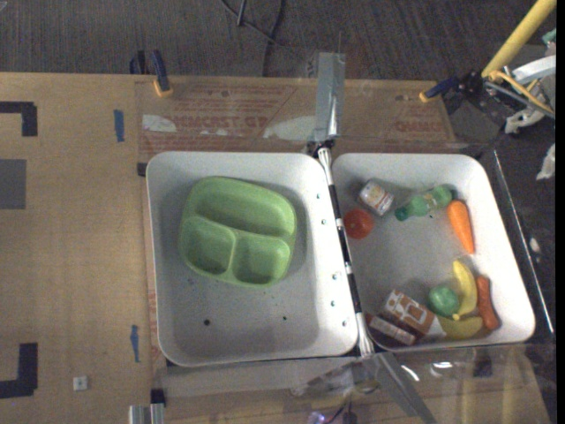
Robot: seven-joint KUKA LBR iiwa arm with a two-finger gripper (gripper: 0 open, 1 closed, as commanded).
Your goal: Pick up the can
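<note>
The can (377, 196) is small, with a pale label and a silvery end. It lies on its side near the back left corner of the right bin (415, 259). A red tomato (358, 223) sits just in front of it to the left. A green bottle (424, 203) lies close on its right.
The right bin also holds a carrot (461, 226), a banana (463, 306), a green pepper (444, 299), a red-orange piece (485, 303) and a brown carton (406, 316). A green divided plate (237, 230) rests in the left bin (168, 263).
</note>
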